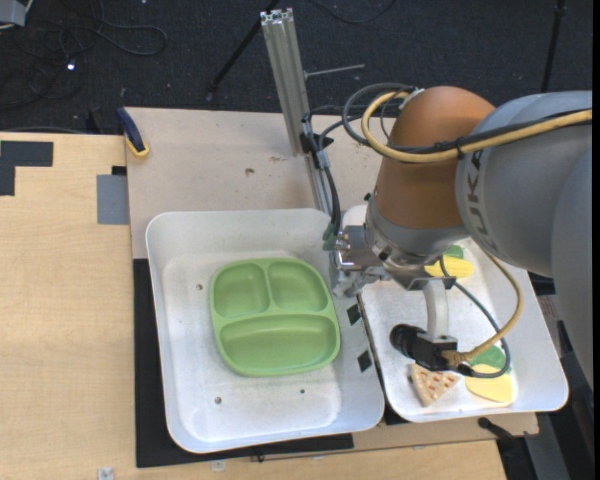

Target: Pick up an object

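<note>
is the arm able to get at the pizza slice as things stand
Probably yes: the pizza slice lies uncovered at the front of the right bin, with a yellow piece close beside it, and the gripper hangs nearby at that bin's left edge.

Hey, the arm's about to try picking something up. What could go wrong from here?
1. The pizza slice and the yellow piece lie close together by the right bin's front wall, so a grab there could nudge both or hit the wall.
2. The plate in the left bin is wide and flat, probably hard to pinch.
3. The arm hangs above the bins' shared rims and might strike them if it descends straight.
</note>
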You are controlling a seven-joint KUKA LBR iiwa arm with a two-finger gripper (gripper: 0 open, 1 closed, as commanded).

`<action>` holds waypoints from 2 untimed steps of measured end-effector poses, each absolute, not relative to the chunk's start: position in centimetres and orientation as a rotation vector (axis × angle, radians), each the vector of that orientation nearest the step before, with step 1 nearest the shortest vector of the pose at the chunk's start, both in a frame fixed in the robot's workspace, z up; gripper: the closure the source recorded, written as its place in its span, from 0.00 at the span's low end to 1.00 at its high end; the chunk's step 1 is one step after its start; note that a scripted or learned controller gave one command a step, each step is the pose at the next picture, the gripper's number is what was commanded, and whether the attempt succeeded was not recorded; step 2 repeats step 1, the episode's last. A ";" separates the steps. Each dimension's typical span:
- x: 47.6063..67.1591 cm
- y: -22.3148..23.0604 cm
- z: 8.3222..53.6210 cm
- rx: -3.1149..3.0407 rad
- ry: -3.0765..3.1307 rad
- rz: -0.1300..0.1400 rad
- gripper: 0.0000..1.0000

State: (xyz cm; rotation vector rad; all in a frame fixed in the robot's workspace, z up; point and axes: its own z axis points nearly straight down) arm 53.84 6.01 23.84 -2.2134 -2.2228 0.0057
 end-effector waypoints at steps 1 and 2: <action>55.2 11.0 24.4 -2.216 -2.226 0.002 1.00; 55.2 11.0 24.4 -2.216 -2.226 0.002 1.00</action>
